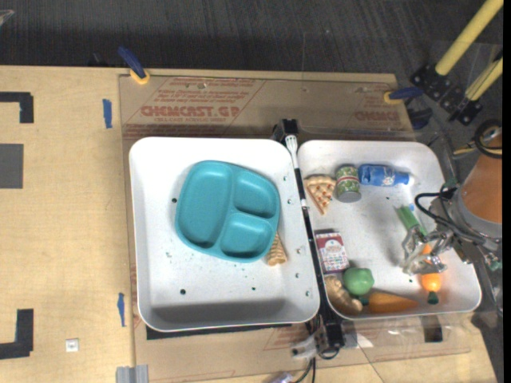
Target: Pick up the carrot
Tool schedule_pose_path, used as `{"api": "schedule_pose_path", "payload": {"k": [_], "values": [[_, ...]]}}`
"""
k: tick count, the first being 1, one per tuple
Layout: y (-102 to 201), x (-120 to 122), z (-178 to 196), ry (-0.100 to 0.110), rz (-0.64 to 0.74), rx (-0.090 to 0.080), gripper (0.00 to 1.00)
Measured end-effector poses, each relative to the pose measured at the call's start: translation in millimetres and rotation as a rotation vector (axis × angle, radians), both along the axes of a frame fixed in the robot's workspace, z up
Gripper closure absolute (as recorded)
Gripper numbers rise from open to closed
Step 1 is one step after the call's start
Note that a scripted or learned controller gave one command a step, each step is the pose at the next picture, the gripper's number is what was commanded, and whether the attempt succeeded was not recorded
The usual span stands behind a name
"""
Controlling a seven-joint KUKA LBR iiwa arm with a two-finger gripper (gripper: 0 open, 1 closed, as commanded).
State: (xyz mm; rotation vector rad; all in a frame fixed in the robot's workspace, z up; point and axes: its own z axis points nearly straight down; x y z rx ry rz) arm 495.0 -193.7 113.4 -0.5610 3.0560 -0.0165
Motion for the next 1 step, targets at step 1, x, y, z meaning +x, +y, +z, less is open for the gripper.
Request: {"api": "schedule_pose_path", "payload": {"k": [1], "values": [[1.5,3.1,10.5,-0.009,0.002,-0.001,1.0]]}}
